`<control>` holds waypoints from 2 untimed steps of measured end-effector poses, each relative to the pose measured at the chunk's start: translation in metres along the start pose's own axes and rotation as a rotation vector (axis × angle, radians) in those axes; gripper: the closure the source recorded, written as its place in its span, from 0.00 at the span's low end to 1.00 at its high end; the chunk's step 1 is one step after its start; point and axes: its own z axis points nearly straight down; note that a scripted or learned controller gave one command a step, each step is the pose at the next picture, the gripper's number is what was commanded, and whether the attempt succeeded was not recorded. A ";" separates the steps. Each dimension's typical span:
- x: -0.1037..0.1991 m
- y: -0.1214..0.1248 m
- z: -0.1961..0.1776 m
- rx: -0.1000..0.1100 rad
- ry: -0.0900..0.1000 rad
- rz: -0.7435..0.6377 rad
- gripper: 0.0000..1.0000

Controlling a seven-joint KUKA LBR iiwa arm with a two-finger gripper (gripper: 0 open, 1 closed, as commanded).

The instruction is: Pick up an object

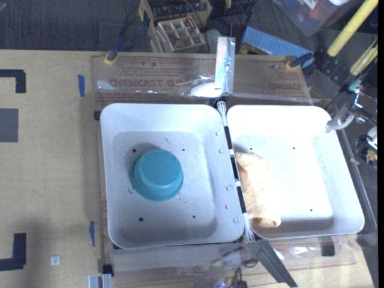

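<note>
**Two bins, one bowl, one cloth**

Left bin [114,122]: white, shallow, lower centre-left of frame. Holds a teal bowl [157,173], upside down, on the bin floor left of middle, clear of all walls. A few dark specks and small holes on the floor around it.

Right bin [312,125]: white, shallow, lower centre-right, edge to edge with the left bin along a dark seam. Holds a tan cloth [258,188], crumpled, lying lengthwise against the bin's left wall, running from mid-height down to the lower left corner.

Hand [339,122]: pale metal part seen at right of frame, just over the upper right rim of the right bin, well apart from cloth and bowl. Nothing seen between its fingers; whether wide or narrow, cannot tell at this size and blur.

Tabletop [48,161]: light wood, left part of frame, marked with black corner shapes and bits of blue tape.

Cardboard [150,80]: brown sheet with red print behind both bins, upper centre, under clear plastic; blue clamps at its corners.

Clutter [180,29]: boxes and crates on dark floor, top of frame; yellow bar at upper right.
</note>
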 end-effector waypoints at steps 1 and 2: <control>0.008 -0.089 0.107 0.004 0.000 0.047 0.00; 0.041 -0.032 0.043 0.002 0.000 -0.016 0.00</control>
